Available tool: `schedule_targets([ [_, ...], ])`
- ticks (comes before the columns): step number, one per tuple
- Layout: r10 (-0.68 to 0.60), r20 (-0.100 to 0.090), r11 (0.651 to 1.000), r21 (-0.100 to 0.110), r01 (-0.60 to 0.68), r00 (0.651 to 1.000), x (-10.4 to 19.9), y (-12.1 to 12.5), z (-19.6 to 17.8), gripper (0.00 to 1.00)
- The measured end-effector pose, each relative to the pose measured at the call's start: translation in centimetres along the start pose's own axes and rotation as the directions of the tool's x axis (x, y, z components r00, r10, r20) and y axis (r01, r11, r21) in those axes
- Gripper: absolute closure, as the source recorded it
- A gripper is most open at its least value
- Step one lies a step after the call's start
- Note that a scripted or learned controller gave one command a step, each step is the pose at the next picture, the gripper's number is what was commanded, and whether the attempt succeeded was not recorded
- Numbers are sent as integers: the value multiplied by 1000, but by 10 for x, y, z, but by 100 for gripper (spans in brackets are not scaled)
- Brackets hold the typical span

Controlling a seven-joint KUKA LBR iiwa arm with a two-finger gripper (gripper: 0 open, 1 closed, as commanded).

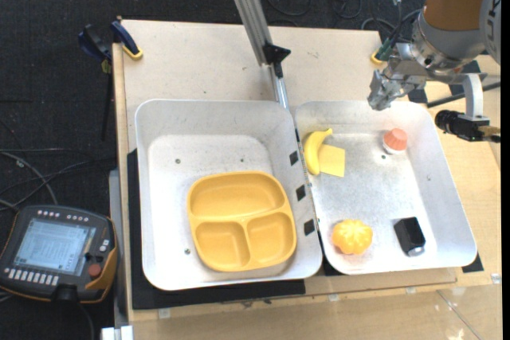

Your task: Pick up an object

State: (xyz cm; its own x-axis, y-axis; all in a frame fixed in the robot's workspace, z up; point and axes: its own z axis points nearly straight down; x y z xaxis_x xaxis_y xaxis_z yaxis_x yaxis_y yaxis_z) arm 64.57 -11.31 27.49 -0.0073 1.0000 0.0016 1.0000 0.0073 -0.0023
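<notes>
Dark carpet and loose cables surround the pale surface (199,60), which carries two white bins side by side. At the far edge of the right bin (446,195) hangs the gripper (382,98), over the rim near the back corner; whether it is parted or closed I cannot tell, since it reads as one grey blur. Nearest to it is a small orange-capped piece (394,141), just in front and slightly right. A banana (315,149) touching a yellow block (333,161) lies toward the left wall, an orange (351,237) and a black box (409,236) sit well apart at the near edge. A yellow divided tray (241,220) fills the left bin (159,139).
</notes>
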Motion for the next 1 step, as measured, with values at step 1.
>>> schedule_targets([
  [1,0,0,1000,-1,0,1000,54,-3,4,100],
])
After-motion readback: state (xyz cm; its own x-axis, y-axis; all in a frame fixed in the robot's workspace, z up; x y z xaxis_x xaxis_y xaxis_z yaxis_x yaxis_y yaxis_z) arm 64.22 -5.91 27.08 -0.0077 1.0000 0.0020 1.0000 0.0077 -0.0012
